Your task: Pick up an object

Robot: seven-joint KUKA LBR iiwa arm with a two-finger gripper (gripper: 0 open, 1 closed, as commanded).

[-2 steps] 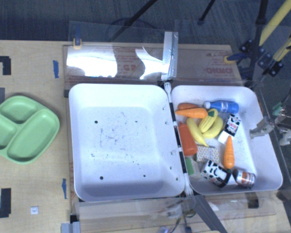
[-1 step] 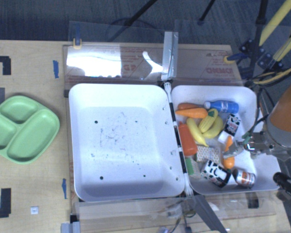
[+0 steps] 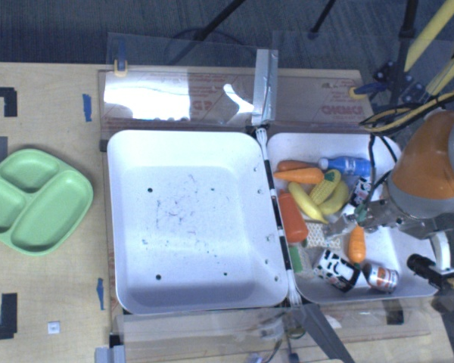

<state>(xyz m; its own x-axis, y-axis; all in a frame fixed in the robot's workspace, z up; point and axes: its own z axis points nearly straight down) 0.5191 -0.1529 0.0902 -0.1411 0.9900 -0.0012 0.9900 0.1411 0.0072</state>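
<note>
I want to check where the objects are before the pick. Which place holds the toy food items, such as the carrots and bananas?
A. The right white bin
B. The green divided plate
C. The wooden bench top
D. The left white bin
A: the carrots and bananas lie together in the right white bin, next to the blue bottle and the small can.

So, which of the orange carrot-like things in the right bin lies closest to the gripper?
The small carrot, just below the gripper, near the can. The long carrot lies at the bin's far side, left of the blue bottle.
</note>
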